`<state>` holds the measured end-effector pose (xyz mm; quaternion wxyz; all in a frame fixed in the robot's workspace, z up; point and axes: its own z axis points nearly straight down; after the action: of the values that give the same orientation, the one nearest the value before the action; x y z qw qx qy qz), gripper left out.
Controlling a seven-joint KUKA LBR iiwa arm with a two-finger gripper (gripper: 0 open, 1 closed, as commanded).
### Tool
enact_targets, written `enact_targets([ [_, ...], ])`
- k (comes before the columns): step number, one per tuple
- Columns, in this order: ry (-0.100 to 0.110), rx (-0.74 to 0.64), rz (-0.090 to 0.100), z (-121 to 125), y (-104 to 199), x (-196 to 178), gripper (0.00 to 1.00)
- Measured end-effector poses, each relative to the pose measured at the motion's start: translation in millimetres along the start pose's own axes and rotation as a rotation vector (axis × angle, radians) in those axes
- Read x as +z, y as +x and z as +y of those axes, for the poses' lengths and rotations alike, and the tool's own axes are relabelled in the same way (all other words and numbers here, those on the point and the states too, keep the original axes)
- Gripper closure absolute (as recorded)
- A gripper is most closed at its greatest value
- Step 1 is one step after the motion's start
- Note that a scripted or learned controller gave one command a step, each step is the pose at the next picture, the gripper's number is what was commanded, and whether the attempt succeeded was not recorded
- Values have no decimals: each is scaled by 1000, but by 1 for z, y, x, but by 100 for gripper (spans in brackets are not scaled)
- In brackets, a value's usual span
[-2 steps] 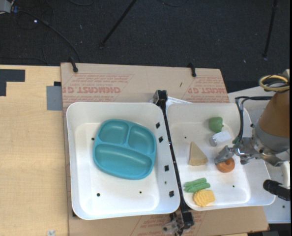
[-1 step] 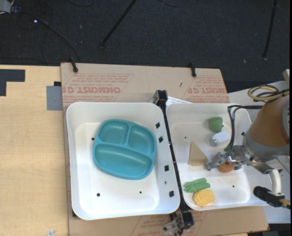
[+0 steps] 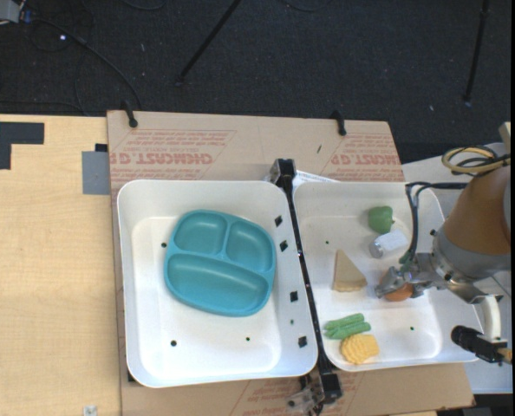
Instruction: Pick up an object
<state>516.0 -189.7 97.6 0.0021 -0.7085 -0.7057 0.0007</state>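
1. The metal two-finger gripper (image 3: pixel 399 286) is low in the right white bin (image 3: pixel 418 347), over a small orange object (image 3: pixel 399 295); whether it grips, I cannot tell.
2. Just beside it lies a tan wedge (image 3: pixel 348 273); a grey cylinder (image 3: pixel 386 244) and a green lump (image 3: pixel 380 217) lie beyond.
3. This looks like the grasp step; next, a straight lift.

- Small orange object (image 3: pixel 399 294): largely covered by the metal hand (image 3: pixel 398 282) in the right shallow white bin (image 3: pixel 422 345); its shape cannot be told.
- Hand: fingers too small and blurred to read.
- Grey arm with orange band (image 3: pixel 481 224): cut off by the right edge.
- Small silvery-white cylinder (image 3: pixel 386 244): blurred, kind unclear.
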Motion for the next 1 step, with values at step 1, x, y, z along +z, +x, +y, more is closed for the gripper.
enact_targets([
  [1, -7, -5, -3, 4, -1, -63, 100],
])
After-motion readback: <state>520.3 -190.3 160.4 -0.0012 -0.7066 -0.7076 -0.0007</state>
